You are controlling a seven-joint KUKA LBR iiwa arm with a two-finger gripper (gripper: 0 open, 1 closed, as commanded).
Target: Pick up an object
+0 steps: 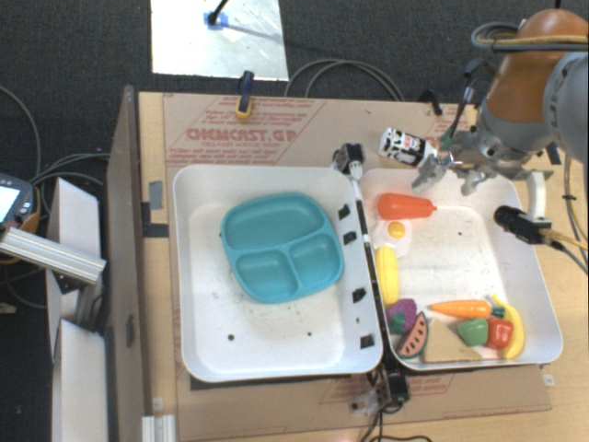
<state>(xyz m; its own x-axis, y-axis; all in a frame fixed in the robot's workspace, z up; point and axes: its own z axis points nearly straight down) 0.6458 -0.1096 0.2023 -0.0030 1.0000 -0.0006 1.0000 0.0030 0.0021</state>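
Carrot-shaped toy (pixel 407 206), orange, lay in the right bin (pixel 460 247) near its far-left corner, long axis running roughly from nine to three o'clock, blunt end toward the divider. The jaws (pixel 451 168) hung over the bin's far rim, so the toy sat toward seven or eight o'clock from them, near but not touching; whether they stood open or closed could not be told, and nothing showed between them. A fried-egg piece (pixel 396 231) lay just at six o'clock of the orange toy, and a corn cob (pixel 387 274) further along the same wall. The middle of the bin floor lay bare, giving room for an approach from three o'clock, while the divider wall at nine o'clock left little margin on that side. A cluster at the near edge, with a second carrot (pixel 460 308), a banana (pixel 513 325), a watermelon slice (pixel 413 334), was well apart. The left bin (pixel 207 247) carried a teal divided plate (pixel 281 245). Closing across the toy's short width seemed the likeliest grip.
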